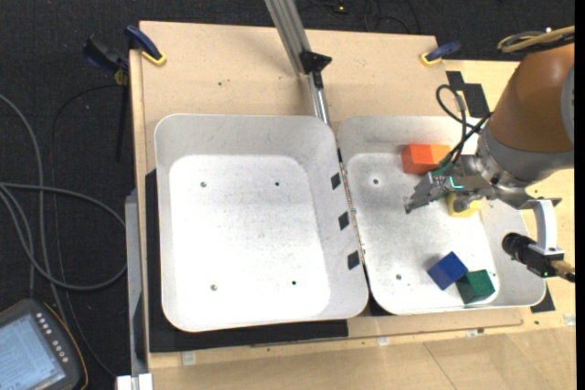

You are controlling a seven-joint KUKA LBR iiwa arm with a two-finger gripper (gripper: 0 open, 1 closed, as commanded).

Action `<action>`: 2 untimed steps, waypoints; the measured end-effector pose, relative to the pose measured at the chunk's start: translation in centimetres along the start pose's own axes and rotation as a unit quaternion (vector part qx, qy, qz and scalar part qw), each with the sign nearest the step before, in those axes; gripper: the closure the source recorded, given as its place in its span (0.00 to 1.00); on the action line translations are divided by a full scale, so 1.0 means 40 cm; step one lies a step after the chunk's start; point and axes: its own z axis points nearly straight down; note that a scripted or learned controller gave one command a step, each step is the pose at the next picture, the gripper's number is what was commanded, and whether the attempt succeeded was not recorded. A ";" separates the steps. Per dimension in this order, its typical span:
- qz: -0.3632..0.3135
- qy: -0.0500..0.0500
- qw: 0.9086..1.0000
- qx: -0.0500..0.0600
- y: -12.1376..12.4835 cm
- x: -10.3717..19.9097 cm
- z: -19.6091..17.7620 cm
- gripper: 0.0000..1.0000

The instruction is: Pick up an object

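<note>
**Approach step: gripper low in the right bin, nothing held yet**

- Nearest the camera, at about 5 o'clock in the right bin (384, 301), a blue block (447, 270) is seen touching a green block (476, 286) by the front rim. Both are untouched.
- Mid-bin, the gripper (437, 189) is placed at roughly 3 o'clock, wrist reaching in from the right. The fingers appear spread apart, with nothing seen between them.
- A yellow object (462, 205) is partly hidden just beside the gripper, at its 4 o'clock.
- Farther back, an orange block (423, 157) lies just beyond the gripper, at its 11 o'clock.
- The left bin (183, 137) is not involved.

Judged: pre-grasp. Next move calls for one target to be centred between the fingers, then descent and closure. The orange block looks the easiest candidate; a miss is likely if alignment stays off.
</note>
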 end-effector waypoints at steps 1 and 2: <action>0.000 0.000 1.000 0.002 -0.006 0.010 0.109 0.00; 0.001 0.000 1.000 0.003 -0.009 0.011 0.244 0.00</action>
